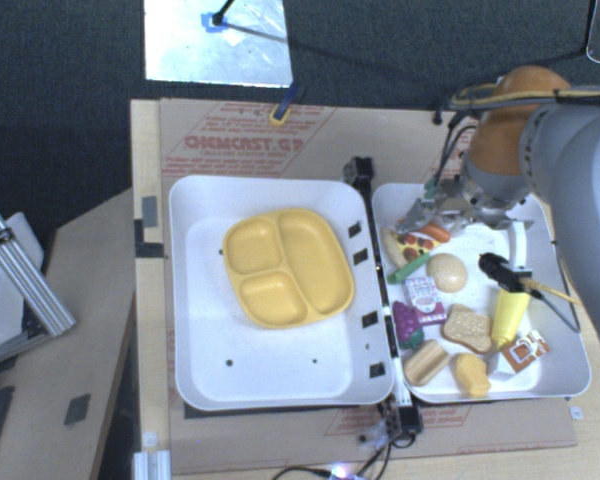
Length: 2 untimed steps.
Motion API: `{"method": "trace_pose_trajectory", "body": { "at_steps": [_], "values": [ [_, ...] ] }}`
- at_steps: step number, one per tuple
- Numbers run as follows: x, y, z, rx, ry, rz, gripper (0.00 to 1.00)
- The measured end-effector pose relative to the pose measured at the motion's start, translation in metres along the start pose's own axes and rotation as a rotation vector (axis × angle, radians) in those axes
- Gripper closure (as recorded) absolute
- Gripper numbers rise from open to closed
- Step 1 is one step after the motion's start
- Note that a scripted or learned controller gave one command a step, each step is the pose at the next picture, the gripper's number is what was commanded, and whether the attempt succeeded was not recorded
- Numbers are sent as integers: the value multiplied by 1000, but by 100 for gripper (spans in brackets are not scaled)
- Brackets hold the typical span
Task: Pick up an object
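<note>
1. Looking at the camera view: gripper (427, 216) sits low at the right bin's (570, 368) far-left corner, over a small orange-red toy piece (427, 234); I can't tell the jaws' state.
2. My pick candidates are toy foods along that bin's left edge: cream egg (446, 272), toast slice (467, 328), bun (426, 362). I'd judge them light, stiff, slick plastic; grip across narrow sides.
3. Yellow divided plate (284, 266) lies mid left bin (195, 368).
4. Cardboard (242, 140) reads "CHEMCAST GP".
</note>
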<state>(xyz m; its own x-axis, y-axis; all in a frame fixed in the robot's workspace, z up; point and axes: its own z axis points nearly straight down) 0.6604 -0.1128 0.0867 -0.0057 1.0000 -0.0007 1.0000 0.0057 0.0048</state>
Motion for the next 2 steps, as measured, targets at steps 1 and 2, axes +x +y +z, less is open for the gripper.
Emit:
{"method": "trace_pose_trajectory", "body": {
  "at_steps": [1,2],
  "values": [
    [-1,-2,-11,11,0,-3,100],
    [-4,-10,-62,1,0,6,100]
  ]
}}
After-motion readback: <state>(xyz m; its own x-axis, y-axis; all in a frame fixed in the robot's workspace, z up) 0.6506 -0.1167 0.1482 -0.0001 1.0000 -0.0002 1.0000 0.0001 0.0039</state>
